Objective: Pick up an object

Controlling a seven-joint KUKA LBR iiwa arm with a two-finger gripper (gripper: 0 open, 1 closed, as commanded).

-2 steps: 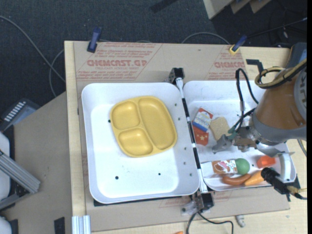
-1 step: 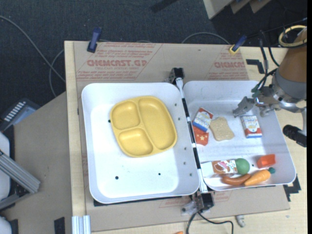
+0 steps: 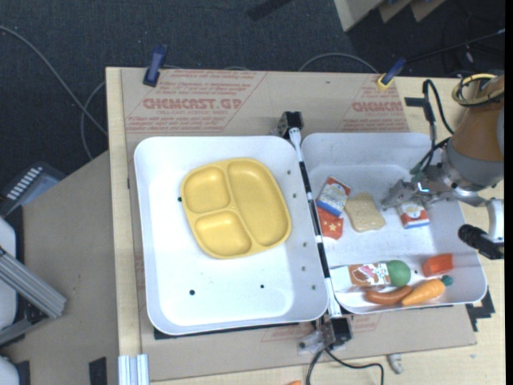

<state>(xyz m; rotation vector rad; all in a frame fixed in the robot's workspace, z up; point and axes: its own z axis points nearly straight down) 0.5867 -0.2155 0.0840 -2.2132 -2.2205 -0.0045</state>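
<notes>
Cardboard covers the surface under both white bins. Nearest me, at the right bin's six o'clock, lie a carrot, a sausage and a bottle. Farther up, my hand hovers at three o'clock, just beside a small red-and-white packet; how far it's open, I cannot tell. I judge this the approach: next, descend and close.
</notes>
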